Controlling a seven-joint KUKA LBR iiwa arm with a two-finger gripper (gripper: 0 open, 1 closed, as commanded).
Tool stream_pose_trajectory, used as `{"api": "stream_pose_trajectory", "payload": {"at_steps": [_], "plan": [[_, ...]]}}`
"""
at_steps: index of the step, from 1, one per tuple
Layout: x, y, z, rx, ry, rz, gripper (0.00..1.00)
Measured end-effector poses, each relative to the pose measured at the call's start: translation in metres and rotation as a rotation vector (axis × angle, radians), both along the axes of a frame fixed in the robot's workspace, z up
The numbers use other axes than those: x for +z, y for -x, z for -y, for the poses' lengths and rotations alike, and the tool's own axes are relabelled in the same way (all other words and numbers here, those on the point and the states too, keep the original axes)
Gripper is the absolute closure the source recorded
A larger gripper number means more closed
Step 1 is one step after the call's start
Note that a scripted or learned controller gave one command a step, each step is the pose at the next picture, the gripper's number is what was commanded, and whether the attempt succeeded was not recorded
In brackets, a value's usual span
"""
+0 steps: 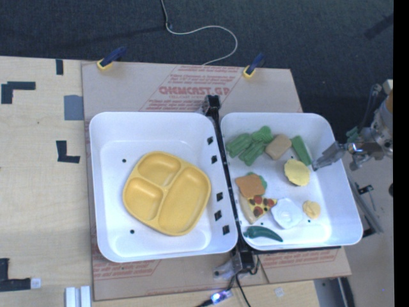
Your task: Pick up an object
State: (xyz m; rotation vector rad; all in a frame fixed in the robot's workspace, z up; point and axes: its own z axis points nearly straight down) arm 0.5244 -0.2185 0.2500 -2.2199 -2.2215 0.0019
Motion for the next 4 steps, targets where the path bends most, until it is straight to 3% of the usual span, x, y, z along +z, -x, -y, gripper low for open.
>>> {"api": "stream_pose_trajectory", "payload": {"at_steps": [3, 4], "plan": [[-0.163, 0.003, -0.005, 0.001, -0.001, -0.004, 0.0], [-0.15, 0.002, -0.005, 0.001, -0.001, -0.002, 1.0]]}}
